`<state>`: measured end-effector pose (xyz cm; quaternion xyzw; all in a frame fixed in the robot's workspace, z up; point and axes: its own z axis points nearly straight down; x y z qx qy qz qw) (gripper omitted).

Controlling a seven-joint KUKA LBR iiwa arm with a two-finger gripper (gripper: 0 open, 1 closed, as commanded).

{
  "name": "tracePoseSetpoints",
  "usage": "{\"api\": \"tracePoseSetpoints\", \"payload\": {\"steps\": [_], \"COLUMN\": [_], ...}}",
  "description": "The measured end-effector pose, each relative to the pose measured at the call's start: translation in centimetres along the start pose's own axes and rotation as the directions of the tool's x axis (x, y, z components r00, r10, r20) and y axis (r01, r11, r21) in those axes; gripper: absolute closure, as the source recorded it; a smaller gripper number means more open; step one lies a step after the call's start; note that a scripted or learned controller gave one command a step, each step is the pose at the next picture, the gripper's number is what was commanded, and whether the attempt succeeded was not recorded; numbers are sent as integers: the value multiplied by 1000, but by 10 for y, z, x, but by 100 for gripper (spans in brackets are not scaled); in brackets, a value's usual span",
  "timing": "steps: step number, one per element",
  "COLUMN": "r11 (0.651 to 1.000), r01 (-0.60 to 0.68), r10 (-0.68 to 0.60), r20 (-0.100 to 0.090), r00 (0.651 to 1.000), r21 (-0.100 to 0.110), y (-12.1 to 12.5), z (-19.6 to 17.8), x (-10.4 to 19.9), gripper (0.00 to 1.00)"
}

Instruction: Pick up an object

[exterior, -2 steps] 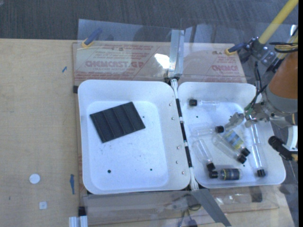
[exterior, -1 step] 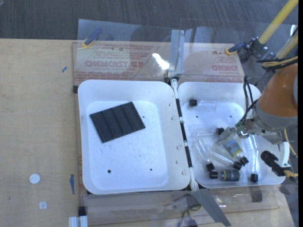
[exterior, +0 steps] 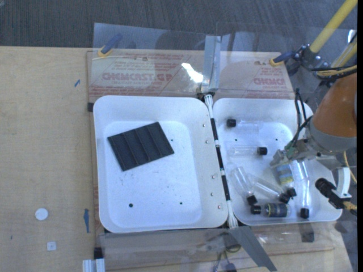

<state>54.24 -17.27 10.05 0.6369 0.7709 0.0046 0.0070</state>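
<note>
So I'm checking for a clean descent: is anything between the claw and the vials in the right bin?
Nothing visible blocks it. The claw hangs directly over the clear vials in the right bin, with a labelled vial just beneath it.

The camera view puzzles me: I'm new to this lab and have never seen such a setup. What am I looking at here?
You are looking down at a slant from one fixed camera above a bench. Two shallow white bins sit side by side. The left bin holds a flat black ribbed panel. The right bin holds several clear vials with black caps. The grey and orange shape at the right is a robot arm, reaching in so that its gripper is over the vials. I cannot tell whether it holds anything.
</note>
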Motion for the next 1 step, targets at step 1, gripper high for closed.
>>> {"api": "tracePoseSetpoints", "payload": {"steps": [1], "r11": [1000], "r01": [20], "r10": [-20], "r20": [-3], "r00": [1000], "r21": [13], "y": [79], "z": [-106], "x": [14], "gripper": [100]}}
